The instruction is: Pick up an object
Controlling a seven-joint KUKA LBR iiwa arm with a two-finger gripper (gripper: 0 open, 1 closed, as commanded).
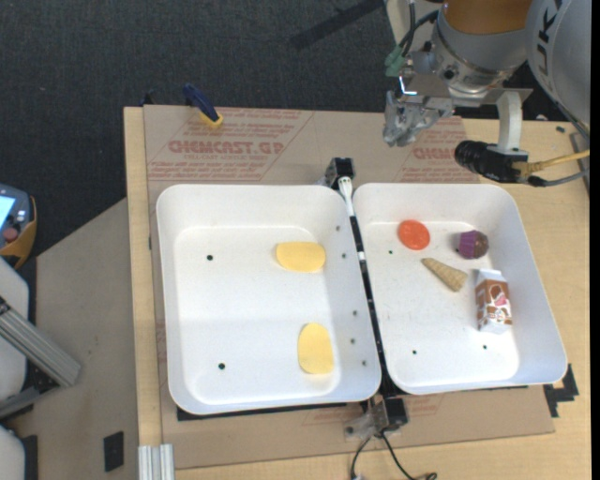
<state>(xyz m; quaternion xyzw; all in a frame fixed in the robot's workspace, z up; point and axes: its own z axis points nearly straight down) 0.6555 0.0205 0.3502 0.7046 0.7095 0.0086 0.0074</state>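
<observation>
You see the end effector (409, 124) hanging above the far edge of the worktop (253, 150), beyond the rim of the right bin (539, 281) and over the printed cardboard sheet. Its metal fingers point down and nothing sits between them; from this slant you cannot tell whether they are spread or pressed together. The orange band of the arm (487, 14) shows just above it at the top of the view.

In the right bin you find four things. An orange round piece (413, 233) lies near the far left part of the bin floor. A purple piece (472, 244) sits to its right, near the far right wall. Between and slightly nearer to you lies a tan cone (444, 273), its tip pointing toward the orange round piece. Just beside the cone's wide end, a brown and white packet (493, 301) lies lengthwise, close below the purple piece.

In the left bin (173, 281) you see two yellow pieces, well apart from each other. One yellow oval (300, 256) lies toward the far side, near the divide between the bins. A second yellow oval (315, 349) lies toward the near side, also on the bin's right half.

A blue and yellow clamp (202, 104) grips the far left corner of the cardboard.
</observation>
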